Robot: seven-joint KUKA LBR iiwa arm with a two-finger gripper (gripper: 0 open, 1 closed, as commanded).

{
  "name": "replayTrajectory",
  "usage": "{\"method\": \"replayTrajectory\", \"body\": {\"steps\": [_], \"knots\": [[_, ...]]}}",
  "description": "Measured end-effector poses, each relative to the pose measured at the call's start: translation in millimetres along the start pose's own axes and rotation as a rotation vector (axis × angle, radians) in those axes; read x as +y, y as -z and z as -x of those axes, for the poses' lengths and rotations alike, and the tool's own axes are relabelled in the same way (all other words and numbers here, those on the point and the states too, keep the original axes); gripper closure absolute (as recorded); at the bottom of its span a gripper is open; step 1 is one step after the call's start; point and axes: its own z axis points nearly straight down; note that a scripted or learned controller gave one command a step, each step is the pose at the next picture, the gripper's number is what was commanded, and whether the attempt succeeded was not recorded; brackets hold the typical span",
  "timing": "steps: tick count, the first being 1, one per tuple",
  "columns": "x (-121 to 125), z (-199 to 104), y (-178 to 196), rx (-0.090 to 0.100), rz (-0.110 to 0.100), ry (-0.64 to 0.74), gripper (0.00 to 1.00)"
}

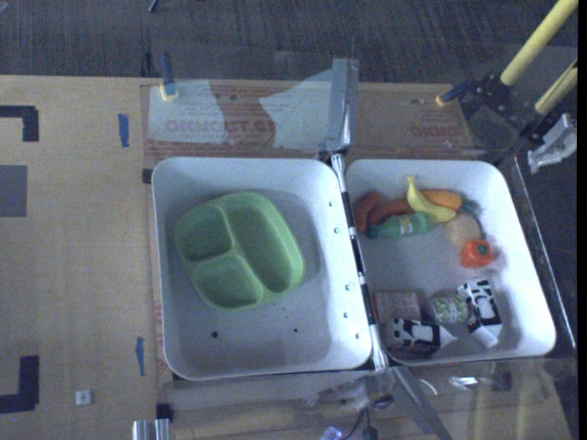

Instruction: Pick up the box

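One box (397,302) | right bin (514,200), near-left corner | pincer state: cannot tell

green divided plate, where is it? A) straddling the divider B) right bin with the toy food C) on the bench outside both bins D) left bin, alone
D: the green divided plate lies flat inside the left bin, with nothing else in that bin; the toy food and small boxes sit in the right bin.
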Motion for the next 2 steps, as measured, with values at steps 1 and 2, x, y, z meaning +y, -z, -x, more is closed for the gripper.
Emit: {"method": "replayTrajectory", "body": {"steps": [1, 2], "knots": [[23.6, -71.7, -67.3, 0.001, -0.002, -0.050, 0.00], [-27.5, -127.7, -185.3, 0.002, -0.003, -0.007, 0.00]]}}
